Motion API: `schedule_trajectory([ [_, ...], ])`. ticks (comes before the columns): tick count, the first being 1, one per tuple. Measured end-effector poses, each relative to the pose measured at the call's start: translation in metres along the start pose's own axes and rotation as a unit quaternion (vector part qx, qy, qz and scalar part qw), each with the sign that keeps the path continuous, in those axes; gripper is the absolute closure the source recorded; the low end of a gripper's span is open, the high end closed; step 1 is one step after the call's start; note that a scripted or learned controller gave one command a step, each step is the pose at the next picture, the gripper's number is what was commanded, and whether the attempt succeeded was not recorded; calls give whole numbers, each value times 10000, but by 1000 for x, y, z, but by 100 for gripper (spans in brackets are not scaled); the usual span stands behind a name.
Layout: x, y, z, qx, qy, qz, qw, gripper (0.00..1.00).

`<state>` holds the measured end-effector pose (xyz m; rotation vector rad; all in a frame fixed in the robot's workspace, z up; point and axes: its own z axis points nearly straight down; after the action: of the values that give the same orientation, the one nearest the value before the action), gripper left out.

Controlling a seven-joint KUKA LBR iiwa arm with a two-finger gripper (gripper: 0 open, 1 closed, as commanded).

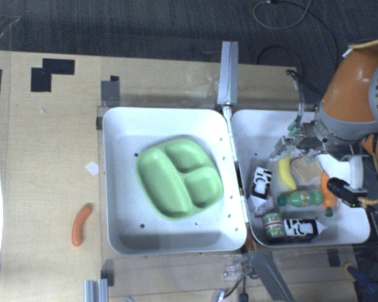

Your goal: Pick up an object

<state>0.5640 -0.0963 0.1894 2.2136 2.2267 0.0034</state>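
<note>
Currently, target candidates: a cluster in the right bin (359, 228), near the bench's right edge. No single object is named by the task.
Nearest candidate: yellow banana (285, 173), just below the gripper (300, 145), toward the bin's middle.
Fingers: over the upper part of the right bin; apart or together, I cannot tell. Nothing visibly between them.
Neighbours: green bottle (300, 199) lying on its side just under the banana; orange carrot-like piece (327, 190) at the bottle's right end; small can (273, 225) and black-and-white carton (300, 229) along the bin's near wall; second black-and-white packet (260, 182) by its left wall.
Risk 1 (judgement): items touch or overlap, so a descent could pinch two at once or shove one aside.
Risk 2 (judgement): banana and bottle are rounded and may slip or roll out of a shallow grip.
Left bin (113, 168): one green divided tray (179, 178), three compartments.
Bench, near left edge: one orange sausage-shaped piece (81, 224), outside both bins.
Count: bins 2; banana 1; bottle 1; can 1; black-and-white packs 2; tray 1.
</note>
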Motion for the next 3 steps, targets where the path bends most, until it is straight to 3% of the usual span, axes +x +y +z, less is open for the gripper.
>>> schedule_trajectory([
  [1, -26, -2, 82, -5, -4, -693, 9976, 0],
  [2, -26, 1, 69, -46, -11, -703, 9975, 100],
  [3, -26, 1, 69, -44, -11, -704, 9975, 0],
])
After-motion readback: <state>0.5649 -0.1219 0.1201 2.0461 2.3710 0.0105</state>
